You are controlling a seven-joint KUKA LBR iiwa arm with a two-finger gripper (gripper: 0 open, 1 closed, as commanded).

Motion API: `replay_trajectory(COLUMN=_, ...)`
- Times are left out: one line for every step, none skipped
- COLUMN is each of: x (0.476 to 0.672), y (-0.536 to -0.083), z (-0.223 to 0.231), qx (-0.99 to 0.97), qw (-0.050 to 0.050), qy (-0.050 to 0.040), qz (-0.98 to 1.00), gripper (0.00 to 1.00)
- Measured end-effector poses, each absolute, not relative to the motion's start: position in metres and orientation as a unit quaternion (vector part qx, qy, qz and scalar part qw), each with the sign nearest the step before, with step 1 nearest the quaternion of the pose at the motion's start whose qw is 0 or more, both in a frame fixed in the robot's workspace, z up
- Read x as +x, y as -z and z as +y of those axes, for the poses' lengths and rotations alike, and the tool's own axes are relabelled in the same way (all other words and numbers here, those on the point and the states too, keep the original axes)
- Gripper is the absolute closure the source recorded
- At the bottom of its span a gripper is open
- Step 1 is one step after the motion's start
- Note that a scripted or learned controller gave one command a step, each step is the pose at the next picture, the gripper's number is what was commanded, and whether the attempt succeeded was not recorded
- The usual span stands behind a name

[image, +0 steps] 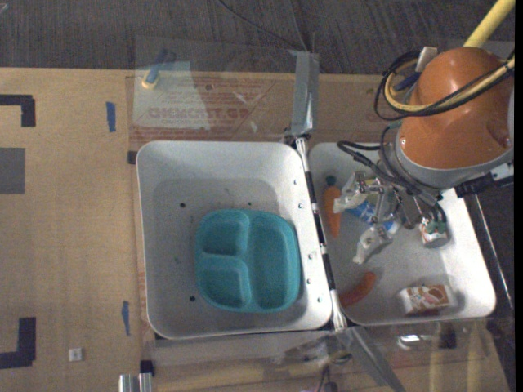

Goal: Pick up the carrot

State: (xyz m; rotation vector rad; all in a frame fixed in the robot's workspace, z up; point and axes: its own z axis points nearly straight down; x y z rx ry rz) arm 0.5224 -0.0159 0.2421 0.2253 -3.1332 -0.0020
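carrot lies free in the right bin

the carrot (pixel 330 208) rests against the right bin's (pixel 474 305) left wall, near the top. just to its right the gripper (pixel 362 219) hovers with fingers spread, holding nothing. a teal divided tray (pixel 247 260) sits in the left bin (pixel 163 170).

1. A single fixed camera looks down from above the bench (pixel 65 219) at a slant, far enough back to take in both white bins.
2. The left bin (pixel 163 170) sits at centre frame, the right bin (pixel 474 284) toward 3 o'clock.
3. Dark floor (pixel 122 15) fills 12 o'clock; the arm (pixel 453 109) enters at 2 o'clock.
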Motion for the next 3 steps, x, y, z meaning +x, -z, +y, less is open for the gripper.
replay_trajectory(x=0.589, y=-0.184, z=-0.017, qx=0.109, qw=-0.002, qy=0.0007, qz=-0.994, gripper=0.00)
replay_trajectory(x=0.590, y=-0.184, z=-0.017, qx=0.109, qw=-0.002, qy=0.0007, qz=-0.994, gripper=0.00)
replay_trajectory(x=0.542, y=-0.194, z=-0.064, qx=0.206, qw=0.000, qy=0.0010, qz=-0.979, gripper=0.00)
